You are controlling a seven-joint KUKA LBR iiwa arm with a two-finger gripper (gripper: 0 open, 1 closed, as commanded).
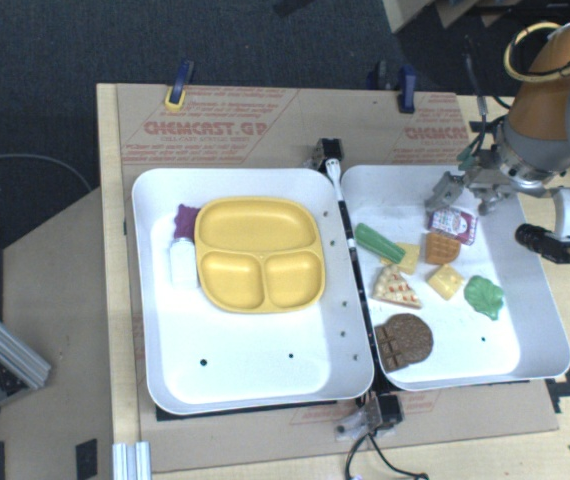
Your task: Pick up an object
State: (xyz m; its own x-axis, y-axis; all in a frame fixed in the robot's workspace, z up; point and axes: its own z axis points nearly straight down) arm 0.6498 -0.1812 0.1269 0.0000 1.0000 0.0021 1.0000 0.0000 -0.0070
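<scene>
From my remote seat I saw the gripper point(462, 193) hanging over the back of the right bin point(535, 318), its fingers spread apart with nothing between them. Just beneath and in front of it lay a small purple-and-white packet point(455, 225), touching an orange block point(442, 248). Further forward sat a yellow cube point(446, 282), a green leafy piece point(484, 295), a pizza slice point(396, 288), a green stick point(378, 242) and a brown cookie point(404, 339). The left bin point(235, 368) held a yellow divided tray point(260, 253), with a purple item point(185, 220) and a white bottle point(181, 263) beside it.
</scene>
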